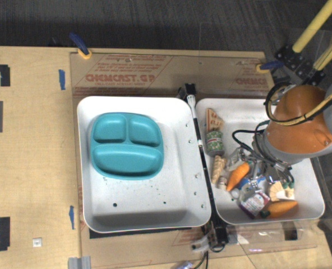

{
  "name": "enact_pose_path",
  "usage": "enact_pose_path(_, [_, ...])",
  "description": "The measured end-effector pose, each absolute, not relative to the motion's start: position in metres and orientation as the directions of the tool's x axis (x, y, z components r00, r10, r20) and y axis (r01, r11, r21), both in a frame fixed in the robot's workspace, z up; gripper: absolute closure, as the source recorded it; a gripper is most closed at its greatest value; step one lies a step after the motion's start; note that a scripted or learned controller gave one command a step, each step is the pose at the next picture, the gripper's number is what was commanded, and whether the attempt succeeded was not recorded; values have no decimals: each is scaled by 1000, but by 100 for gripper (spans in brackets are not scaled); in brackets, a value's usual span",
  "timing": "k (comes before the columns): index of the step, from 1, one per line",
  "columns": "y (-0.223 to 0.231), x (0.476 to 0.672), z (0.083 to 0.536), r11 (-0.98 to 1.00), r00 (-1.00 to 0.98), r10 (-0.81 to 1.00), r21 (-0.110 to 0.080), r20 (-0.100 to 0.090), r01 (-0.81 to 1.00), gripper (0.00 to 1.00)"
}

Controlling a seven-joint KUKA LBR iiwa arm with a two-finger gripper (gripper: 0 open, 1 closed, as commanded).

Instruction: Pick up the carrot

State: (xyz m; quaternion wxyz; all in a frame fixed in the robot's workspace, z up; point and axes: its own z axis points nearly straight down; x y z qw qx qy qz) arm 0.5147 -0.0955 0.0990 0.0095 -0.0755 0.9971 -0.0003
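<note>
The carrot (238, 176), orange with a pale tip, lies at a slant near the middle of the right bin (233, 110), amid a pile of small toy foods. My gripper (257, 170) hangs low over that pile, just right of the carrot and very close to it, beneath the arm's orange band (298, 122). Cables and the wrist hide the gripper's tips. I cannot tell whether it touches the carrot.
A second orange item (282, 208) lies at the right bin's front right, next to a purple-and-white packet (254, 204). A green can (213, 142), a tan wafer (212, 118) and a beige piece (217, 170) sit along the bin's left side. A teal divided plate (127, 145) rests in the left bin (143, 206).
</note>
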Motion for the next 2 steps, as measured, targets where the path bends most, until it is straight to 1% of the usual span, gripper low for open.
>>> enact_pose_path(1, [-94,516,109,988,-988,-152,-2,-23,-152,100])
enact_pose_path(2, [-96,506,99,998,-997,-68,1,-36,-69,100])
